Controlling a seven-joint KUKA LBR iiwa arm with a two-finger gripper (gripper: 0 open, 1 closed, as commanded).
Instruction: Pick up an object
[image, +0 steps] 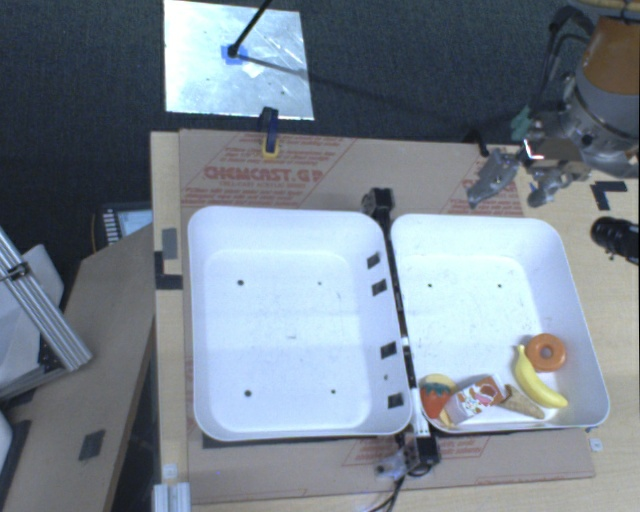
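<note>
The right bin (470, 235) holds a small cluster along its near edge. A yellow banana (536, 383) lies by the right wall, with an orange ring-shaped piece (546, 351) just above it. Further left sit a red and white packet (474, 399), a tan wedge (523, 405) and an orange-red fruit (436, 392) in the near left corner. My gripper (519, 182) hangs above the bench beyond the right bin's far right corner, well away from the cluster. Its two grey fingers (491, 182) are spread apart with nothing between them.
The left bin (215, 240) lies beside the right one, with black clips (383, 287) along the shared divider. A shiny metal sheet (238, 60) rests on the dark floor at the back. A yellow clamp (269, 137) sits at the cardboard's far edge.
</note>
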